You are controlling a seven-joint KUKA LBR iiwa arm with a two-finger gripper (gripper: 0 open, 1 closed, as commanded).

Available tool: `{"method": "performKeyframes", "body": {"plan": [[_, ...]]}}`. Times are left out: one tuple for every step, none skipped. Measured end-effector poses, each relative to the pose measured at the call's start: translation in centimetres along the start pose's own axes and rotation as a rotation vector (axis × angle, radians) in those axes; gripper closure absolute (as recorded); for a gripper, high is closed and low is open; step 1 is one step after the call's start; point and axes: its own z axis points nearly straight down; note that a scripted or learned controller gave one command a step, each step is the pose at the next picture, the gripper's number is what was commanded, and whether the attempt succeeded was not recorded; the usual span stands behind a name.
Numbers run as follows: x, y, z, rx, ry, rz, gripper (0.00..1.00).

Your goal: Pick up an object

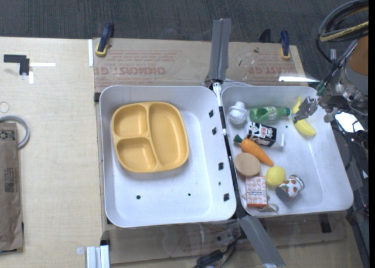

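Observation:
The right bin (pixel 328 161) holds several small items. Among them are a green bottle (pixel 269 112), a white round piece (pixel 237 113), a black-and-white carton (pixel 262 134), a carrot (pixel 258 151), a tan disc (pixel 247 165), a lemon (pixel 275 175), an orange-and-white packet (pixel 256 192) and a small patterned can (pixel 290 186). A yellow banana-like piece (pixel 304 127) lies near the bin's far right corner. My gripper (pixel 312 107) hangs over that corner, just above the yellow piece, and nothing shows in its grasp.
A yellow divided plate (pixel 150 136) lies in the left bin (pixel 176 202). A grey divider bar (pixel 220 50) runs between the bins. Blue clamps (pixel 106 36) hold cardboard at the back. Cables (pixel 345 20) loop at the upper right.

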Motion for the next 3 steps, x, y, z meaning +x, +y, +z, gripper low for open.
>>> {"method": "performKeyframes", "body": {"plan": [[-1.7, 2.4, 10.9, -0.003, 0.012, 0.022, 0.00], [-2.0, 2.4, 9.9, -0.004, 0.003, 0.020, 1.00], [4.0, 1.9, 0.7, -0.001, 0.000, 0.186, 1.00]]}}
